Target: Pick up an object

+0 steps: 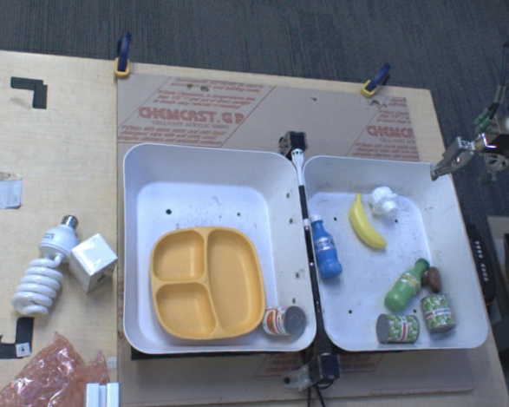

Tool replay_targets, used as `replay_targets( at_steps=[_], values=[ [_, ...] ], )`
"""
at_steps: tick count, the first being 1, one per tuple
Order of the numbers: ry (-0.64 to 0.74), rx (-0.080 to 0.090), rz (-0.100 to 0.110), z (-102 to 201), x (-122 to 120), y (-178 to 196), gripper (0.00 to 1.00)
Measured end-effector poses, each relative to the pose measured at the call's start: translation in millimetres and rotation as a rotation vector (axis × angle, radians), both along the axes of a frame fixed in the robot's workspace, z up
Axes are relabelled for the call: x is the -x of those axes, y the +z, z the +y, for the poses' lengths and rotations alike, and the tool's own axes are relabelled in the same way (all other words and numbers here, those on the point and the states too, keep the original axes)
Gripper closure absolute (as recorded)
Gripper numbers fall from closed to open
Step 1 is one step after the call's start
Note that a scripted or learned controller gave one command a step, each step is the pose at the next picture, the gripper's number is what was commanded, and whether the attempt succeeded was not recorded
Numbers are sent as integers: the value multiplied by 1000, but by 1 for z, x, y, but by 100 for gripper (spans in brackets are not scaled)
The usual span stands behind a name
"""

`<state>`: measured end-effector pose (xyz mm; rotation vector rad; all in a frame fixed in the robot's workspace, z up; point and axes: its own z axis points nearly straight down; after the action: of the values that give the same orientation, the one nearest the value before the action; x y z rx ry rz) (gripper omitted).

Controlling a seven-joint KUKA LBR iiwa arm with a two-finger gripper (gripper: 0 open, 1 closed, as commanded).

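Note:
The right bin (460,247) holds a yellow banana (366,222), a white crumpled lump (383,199), a blue bottle (326,249) lying against its left wall, a green bottle (405,287), a small brown object (433,278) and two green cans (398,328) (438,313). In the left bin (139,234) lie a yellow divided plate (205,282) and a small tin (283,320). My gripper (485,145) hovers at the view's right edge, just beyond the right bin's far right corner and well away from every object.
A spiral light bulb (45,271), a white cube (92,261) and a red mesh bag (51,375) lie on the bench left of the bins. Blue clamps (123,54) (376,78) hold the board's far edge.

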<state>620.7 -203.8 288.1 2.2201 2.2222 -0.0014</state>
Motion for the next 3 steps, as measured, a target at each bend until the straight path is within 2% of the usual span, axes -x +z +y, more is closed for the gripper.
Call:
replay_targets(
  at_steps=[1, 2, 3],
  values=[
    [1, 0, 0, 44, 11, -121, 0],
    [2, 0, -1, 56, -37, -172, 0],
    [2, 0, 0, 73, -38, -195, 0]
  ],
)
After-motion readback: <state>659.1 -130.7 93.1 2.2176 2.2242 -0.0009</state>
